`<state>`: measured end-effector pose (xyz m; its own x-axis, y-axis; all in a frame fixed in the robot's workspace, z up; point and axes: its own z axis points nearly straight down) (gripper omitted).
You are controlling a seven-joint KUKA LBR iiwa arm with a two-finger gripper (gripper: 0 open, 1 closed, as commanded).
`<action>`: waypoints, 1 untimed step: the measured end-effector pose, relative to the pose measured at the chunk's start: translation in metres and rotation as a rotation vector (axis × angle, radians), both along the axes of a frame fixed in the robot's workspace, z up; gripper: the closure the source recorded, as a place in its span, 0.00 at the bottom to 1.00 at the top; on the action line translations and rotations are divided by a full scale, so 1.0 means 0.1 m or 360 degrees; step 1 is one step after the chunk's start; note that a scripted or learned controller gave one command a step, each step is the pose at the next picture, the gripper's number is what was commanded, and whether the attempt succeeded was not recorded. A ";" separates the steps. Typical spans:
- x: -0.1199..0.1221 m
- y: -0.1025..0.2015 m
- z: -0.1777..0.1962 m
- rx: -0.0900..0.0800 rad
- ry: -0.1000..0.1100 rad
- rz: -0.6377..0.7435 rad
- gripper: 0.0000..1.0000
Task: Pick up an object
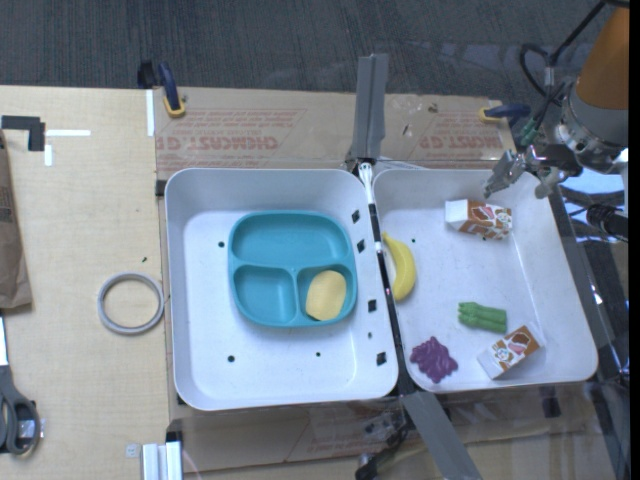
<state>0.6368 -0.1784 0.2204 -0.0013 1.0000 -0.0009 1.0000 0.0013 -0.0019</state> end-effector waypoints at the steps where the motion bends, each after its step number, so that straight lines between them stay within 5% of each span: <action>1: -0.39 0.48 -0.74 0.0001 0.0004 -0.0115 0.00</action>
<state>0.5979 -0.1305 0.1466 0.0707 0.9975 -0.0004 0.9975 -0.0707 -0.0046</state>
